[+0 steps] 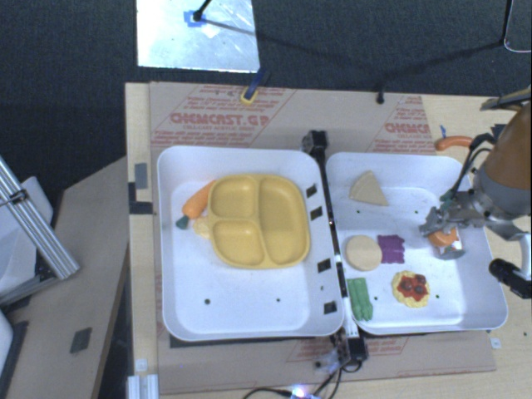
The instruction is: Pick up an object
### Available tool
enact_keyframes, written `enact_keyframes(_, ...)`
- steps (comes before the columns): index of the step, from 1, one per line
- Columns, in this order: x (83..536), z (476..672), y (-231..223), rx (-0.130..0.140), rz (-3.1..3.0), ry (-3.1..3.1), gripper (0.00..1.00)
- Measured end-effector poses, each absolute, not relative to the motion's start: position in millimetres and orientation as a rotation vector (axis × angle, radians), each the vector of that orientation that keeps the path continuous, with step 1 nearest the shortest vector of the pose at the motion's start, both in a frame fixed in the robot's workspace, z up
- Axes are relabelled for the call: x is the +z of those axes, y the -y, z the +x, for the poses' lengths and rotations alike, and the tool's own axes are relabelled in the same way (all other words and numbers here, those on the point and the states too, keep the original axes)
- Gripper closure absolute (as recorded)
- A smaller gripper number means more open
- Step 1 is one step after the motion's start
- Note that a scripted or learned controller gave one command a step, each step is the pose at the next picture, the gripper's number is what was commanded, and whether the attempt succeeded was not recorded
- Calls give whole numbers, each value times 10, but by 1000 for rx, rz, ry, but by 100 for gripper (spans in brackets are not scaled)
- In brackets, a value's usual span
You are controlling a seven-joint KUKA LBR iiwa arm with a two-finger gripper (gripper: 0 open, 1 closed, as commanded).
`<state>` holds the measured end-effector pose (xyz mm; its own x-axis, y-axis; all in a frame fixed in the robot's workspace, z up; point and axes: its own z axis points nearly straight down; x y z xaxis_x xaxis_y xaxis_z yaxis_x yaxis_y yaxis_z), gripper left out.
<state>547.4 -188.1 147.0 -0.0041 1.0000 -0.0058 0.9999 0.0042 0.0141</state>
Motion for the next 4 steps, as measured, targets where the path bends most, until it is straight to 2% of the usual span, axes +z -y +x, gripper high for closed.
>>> enact_keyframes(2,2262,5561,1953,3,2213,-2224,100)
enact_keyframes(4,2179,5992,1076,4,2210,-2230,100)
